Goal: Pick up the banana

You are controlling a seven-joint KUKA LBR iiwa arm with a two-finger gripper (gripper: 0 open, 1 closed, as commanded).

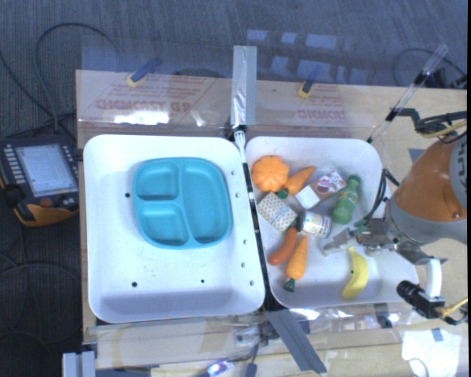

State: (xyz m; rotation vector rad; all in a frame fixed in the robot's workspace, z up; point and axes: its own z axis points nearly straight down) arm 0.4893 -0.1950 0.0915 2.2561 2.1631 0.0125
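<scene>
The gripper (347, 240) hangs low over the right bin (370, 154), its fingers apparently parted a little and clasping nothing. Just near of it lies the banana (356, 272), flat on the bin floor by the near right corner, untouched. Left of it sit two carrots (292, 251); a green bottle (346, 200) stands just beyond. The pick seems not yet made: closing on and lifting remain.

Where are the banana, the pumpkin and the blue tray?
banana (356, 274): camera view, middle of its curved body.
pumpkin (269, 173): camera view, centre of its top.
blue tray (181, 201): camera view, its central divider.
</scene>
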